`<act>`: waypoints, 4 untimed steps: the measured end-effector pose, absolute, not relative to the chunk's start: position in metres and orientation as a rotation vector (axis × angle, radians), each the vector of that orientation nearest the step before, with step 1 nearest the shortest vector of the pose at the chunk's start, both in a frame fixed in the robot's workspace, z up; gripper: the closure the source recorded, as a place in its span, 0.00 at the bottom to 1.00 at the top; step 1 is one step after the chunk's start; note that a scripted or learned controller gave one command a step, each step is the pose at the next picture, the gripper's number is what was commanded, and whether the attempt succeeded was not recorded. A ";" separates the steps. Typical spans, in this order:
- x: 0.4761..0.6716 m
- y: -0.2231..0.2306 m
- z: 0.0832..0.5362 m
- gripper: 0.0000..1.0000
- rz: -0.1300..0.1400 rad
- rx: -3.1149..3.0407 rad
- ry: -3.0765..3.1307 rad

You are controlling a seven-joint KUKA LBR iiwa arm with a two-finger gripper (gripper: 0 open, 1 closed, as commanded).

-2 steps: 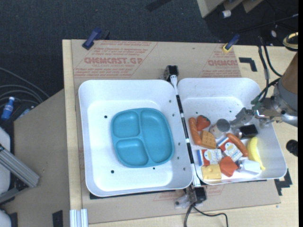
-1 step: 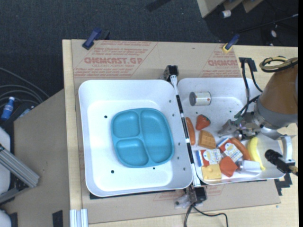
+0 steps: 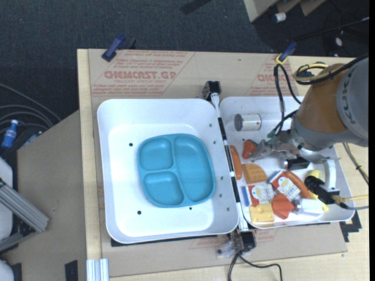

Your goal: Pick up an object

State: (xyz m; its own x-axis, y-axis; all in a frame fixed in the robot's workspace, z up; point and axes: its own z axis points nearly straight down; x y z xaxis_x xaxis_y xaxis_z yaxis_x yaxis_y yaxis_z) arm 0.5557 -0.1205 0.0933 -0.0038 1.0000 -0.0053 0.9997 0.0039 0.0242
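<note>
Fingers' spacing cannot be told; the grey two-finger gripper hangs over small toy foods in the right-hand shallow white bin.

left white bin: smooth plastic, a soft sheen on its walls
blue four-compartment plate: matt moulded plastic, even colour
small silver can: bare metal, shiny along its side
bench top of pale board: dull, paper-like face with red print
grey arm with orange band: smooth casing, faintly glossy on the orange
dark floor: rough, carpet-like weave
</note>
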 end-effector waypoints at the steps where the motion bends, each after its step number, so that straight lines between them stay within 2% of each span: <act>1: 0.641 -0.108 0.083 0.00 -0.008 2.225 2.229; 2: 0.641 -0.108 0.094 1.00 -0.010 2.225 2.230; 3: 0.641 -0.108 0.094 0.00 -0.011 2.225 2.230; 4: 0.558 -0.095 0.084 0.00 -0.001 2.224 2.222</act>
